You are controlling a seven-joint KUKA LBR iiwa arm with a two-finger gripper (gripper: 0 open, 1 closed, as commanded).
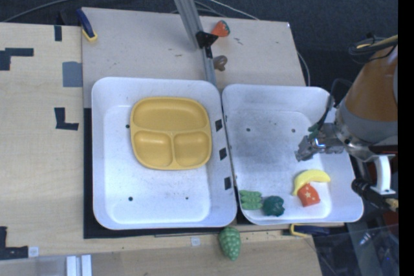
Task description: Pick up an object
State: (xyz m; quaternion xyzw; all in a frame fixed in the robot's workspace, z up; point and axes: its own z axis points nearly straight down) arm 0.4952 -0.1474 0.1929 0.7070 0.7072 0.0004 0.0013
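In the right bin (pixel 272 100), near its front edge, lie a yellow banana (pixel 310 177), a red strawberry-like piece (pixel 309 195), a dark green broccoli (pixel 273 205) and a lighter green vegetable (pixel 251 199). My gripper (pixel 306 150) hangs over the right side of this bin, just above and behind the banana, apart from it. Nothing shows between its fingers.
The left bin (pixel 107 158) carries a yellow three-part plate (pixel 171 132). A green bunch of grapes (pixel 229 242) lies on the bench in front of the bins. A grey pole (pixel 184 3) slants over the back, with a small red item (pixel 221 28) beside it.
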